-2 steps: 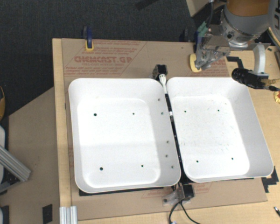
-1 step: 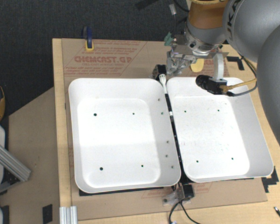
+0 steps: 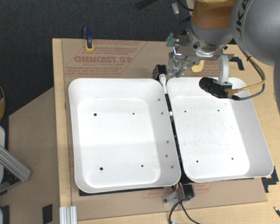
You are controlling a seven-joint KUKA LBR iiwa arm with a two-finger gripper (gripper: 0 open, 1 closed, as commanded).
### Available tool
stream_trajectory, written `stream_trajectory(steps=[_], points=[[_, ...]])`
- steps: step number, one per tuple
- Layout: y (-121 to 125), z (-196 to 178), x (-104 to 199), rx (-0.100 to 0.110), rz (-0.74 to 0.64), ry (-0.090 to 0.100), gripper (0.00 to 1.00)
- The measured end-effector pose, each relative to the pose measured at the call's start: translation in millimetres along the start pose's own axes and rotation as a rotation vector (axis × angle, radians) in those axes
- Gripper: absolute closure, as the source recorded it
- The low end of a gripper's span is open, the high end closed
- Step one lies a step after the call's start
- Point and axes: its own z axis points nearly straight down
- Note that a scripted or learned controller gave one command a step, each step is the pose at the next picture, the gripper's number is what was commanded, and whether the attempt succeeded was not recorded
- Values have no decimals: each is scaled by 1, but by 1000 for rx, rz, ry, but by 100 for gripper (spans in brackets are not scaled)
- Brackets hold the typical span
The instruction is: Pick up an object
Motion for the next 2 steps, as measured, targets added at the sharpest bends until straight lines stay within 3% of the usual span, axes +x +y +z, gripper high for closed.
stream_trajectory(steps=[2], points=[[-42, -26, -12, 1, 3, 0, 100]])
